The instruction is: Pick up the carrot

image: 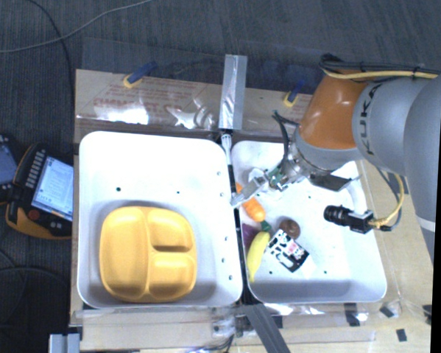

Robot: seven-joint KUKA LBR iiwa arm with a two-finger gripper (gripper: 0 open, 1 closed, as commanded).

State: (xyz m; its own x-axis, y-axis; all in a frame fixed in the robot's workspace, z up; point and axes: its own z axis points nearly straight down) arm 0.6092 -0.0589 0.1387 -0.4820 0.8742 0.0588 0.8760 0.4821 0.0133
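The carrot [254, 208] lies in the right bin [337, 270], close against the bin's left wall and about halfway along it. The claw [260, 181] sits low in the same bin, just beyond the carrot toward the far end. The two are very near each other, but the carrot's orange body shows whole on the white floor, not inside the claw. Whether the claw is open or closed cannot be told from this slant, nor whether its tip touches the carrot. The grey arm [394, 107] with its orange band reaches in from the right, over the far right corner of the bin.

Just on the near side of the carrot lies a yellow banana [256, 254], also along the left wall. Beside the banana is a small black-and-white packet [287, 251], and a brown round thing [289, 228] touches the packet's far edge.

The left bin [96, 154] holds a yellow divided plate [149, 251] in its near half. Both bins rest side by side on the bench [173, 96].
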